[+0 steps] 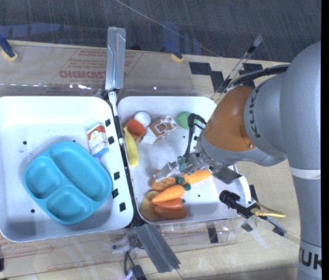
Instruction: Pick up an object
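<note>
Grey arm [281,115] hangs over the right bin [153,107], gripper [189,163] (can't tell its state) right by the small carrot [196,177] at its 5 o'clock: probably light, hard, slick plastic, so I'd pinch mid-body.

bins [1,156] — 2 | blue tray [66,182] — 1 | carrots [167,195] — 2 | banana [131,149] — 1 | carton [97,139] — 1

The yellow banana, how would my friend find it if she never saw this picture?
Look at the right white bin, the one crowded with toy food. Follow its left wall, the side next to the other bin. The banana lies along that wall, just below a round orange-red piece; it is the only long, plain yellow thing there.
</note>
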`<state>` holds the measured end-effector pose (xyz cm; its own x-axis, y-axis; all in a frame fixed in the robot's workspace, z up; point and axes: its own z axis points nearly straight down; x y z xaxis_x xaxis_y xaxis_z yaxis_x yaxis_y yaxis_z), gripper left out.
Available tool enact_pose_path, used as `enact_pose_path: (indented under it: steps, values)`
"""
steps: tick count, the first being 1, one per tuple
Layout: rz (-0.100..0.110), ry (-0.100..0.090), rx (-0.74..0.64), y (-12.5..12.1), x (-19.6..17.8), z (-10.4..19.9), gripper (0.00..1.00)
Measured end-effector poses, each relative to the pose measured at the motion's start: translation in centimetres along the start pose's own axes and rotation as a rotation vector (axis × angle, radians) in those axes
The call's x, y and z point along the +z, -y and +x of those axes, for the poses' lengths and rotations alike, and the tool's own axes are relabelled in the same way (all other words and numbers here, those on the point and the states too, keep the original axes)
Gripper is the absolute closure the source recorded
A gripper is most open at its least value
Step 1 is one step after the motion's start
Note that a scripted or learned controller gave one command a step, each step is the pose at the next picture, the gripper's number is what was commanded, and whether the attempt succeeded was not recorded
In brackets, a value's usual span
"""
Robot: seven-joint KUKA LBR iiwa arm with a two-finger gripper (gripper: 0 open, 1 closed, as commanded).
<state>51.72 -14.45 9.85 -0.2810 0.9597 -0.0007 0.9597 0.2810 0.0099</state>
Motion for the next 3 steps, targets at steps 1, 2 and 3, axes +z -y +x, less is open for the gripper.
enact_pose_path:
  steps: [1,2,3]
  values:
    - [0.009,-0.002,-0.294,-3.2,-1.1,2.1,0.0]
    - [0.013,-0.006,-0.329,2.3,0.8,5.8,0.0]
    - [0.011,-0.006,-0.333,2.1,-0.3,5.8,1.0]
